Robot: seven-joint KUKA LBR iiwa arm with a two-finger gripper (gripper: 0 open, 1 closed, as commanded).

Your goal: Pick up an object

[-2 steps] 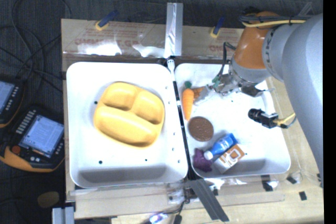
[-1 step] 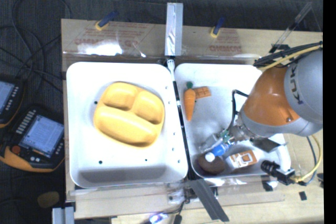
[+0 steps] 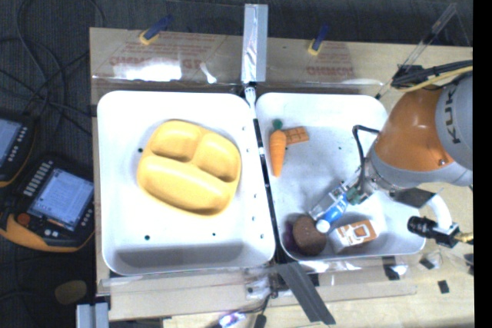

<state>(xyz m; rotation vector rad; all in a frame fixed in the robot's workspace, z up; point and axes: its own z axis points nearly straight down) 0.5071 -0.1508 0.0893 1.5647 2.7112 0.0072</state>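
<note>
The arm's pincer [image 3: 332, 205] reaches low into the right bin [image 3: 323, 105], its tip among the clutter at the near side; whether it is spread or pressed together cannot be told from above. Just beside the tip lie one dark brown round object [image 3: 306, 234] at the near left and one small orange-and-white carton [image 3: 357, 233] at the near right, the two close together. Farther off, by the bin's far left wall, rests one toy carrot [image 3: 277, 150] with one small orange piece [image 3: 297, 136] touching its top. The left bin [image 3: 123, 242] holds one large yellow bread-shaped object [image 3: 189, 167]. Two bins sit side by side on the bench [image 3: 369, 57]. The grey arm with its orange band [image 3: 413, 136] enters from the right.
</note>
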